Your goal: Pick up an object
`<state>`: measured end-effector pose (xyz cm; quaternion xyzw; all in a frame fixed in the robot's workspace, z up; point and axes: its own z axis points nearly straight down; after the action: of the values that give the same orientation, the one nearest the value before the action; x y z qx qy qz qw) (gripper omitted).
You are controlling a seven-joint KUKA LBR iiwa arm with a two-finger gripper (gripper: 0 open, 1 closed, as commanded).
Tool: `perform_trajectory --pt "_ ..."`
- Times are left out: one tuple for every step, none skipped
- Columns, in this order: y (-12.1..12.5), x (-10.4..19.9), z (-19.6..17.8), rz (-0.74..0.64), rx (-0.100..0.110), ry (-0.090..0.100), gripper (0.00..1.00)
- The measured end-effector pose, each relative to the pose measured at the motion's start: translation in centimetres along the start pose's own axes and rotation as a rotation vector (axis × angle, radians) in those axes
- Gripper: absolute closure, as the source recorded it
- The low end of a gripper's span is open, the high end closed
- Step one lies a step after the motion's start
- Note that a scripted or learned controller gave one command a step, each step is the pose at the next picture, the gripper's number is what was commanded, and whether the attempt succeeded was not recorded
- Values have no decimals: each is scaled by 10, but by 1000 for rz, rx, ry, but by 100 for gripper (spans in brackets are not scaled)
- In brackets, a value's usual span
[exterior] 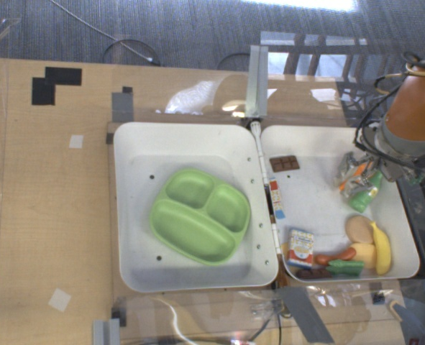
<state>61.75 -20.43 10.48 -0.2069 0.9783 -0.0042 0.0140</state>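
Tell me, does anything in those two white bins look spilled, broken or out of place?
Nothing looks spilled or broken. The green three-compartment plate sits askew in the left white bin. In the right white bin, the yellow banana and other toy foods crowd the near right corner, and a slim stick-shaped item lies against the dividing wall.

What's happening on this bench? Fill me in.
A robot arm reaches in from the right over the right bin, with its gripper down near a green bottle by the far right wall. Whether it has hold of anything cannot be told. Also in that bin lie a banana, a small carton and a brown chocolate bar. The left bin holds a green divided plate.
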Motion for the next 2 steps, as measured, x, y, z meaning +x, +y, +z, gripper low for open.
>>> perform_trajectory --pt "48 -71 -134 6 -3 2 100" --pt "139 -110 -149 -8 -13 12 100"
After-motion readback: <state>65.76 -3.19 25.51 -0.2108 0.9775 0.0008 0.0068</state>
